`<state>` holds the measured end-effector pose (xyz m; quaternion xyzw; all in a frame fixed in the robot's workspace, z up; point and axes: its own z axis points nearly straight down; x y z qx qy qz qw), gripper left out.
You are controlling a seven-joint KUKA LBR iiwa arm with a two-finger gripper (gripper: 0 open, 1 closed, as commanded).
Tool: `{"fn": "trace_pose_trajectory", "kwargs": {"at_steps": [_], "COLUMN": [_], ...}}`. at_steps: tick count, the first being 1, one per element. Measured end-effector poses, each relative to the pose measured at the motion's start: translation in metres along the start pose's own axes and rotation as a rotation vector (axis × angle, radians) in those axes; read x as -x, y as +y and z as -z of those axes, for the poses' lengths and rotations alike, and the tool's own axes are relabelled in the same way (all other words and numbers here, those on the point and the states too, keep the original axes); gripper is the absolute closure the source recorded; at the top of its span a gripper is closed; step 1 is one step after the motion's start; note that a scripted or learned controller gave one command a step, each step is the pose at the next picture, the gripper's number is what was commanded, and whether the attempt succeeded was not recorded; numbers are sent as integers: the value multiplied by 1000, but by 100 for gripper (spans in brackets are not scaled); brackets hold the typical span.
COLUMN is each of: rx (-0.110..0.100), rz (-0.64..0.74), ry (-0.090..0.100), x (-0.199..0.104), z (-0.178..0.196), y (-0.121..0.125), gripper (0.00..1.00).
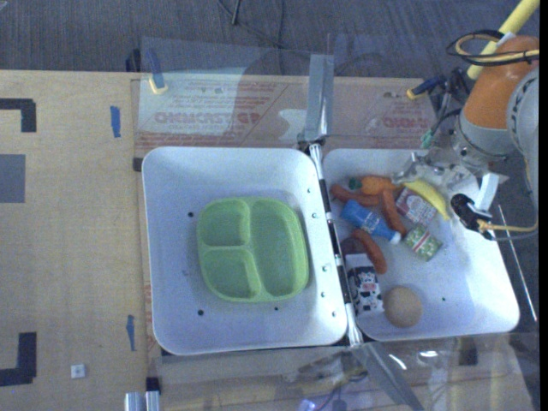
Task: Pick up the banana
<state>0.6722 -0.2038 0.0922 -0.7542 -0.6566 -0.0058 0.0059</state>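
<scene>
The banana (433, 199) is yellow and curved. It lies in the upper right part of the right bin (479, 298), partly over a small white and red packet (414, 205). My gripper (438, 175) hangs right above the banana's upper end, under the grey wrist and the orange band (497, 92). The wrist hides the place where gripper and banana meet, so I cannot tell whether they touch.
Left of the banana lie an orange carrot (373, 184), a blue bottle (370, 221), a red sausage (372, 250) and a green carton (423, 243). A cow-patterned carton (365, 288) and a tan ball (402, 306) sit near the front. The left bin (171, 187) holds a green divided plate (253, 248).
</scene>
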Motion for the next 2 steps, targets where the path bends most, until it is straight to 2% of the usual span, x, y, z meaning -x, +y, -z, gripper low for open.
{"fn": "trace_pose_trajectory", "kwargs": {"at_steps": [1,2], "rx": [16,4], "rz": [5,-76], "ry": [-14,-17], "x": [2,-74], "z": [12,100], "y": [3,-14], "gripper": [100,100]}}
